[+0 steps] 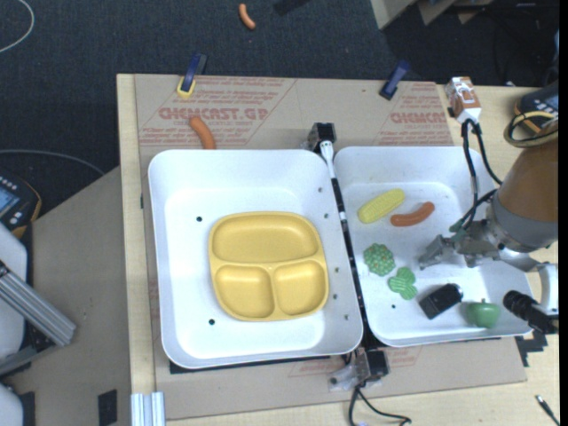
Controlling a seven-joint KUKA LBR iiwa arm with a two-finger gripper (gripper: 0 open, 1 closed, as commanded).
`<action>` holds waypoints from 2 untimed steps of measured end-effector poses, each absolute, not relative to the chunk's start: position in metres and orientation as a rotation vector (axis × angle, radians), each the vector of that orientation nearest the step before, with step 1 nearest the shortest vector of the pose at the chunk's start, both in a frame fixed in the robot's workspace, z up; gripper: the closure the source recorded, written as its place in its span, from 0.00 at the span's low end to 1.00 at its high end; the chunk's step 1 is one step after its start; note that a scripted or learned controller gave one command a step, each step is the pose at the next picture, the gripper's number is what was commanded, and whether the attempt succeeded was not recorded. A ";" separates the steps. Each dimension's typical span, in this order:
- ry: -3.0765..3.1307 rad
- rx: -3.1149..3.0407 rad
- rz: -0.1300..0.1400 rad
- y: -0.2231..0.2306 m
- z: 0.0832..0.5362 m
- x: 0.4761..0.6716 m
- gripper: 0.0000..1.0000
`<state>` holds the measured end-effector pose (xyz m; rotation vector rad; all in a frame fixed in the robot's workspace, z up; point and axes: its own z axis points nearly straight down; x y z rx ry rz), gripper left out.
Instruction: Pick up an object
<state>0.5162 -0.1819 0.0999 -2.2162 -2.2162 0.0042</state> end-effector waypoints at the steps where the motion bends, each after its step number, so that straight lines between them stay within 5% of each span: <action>1: -2.218 -2.218 0.002 -0.181 0.083 0.516 0.00; 2: -2.219 -2.223 0.000 -0.182 0.095 0.516 1.00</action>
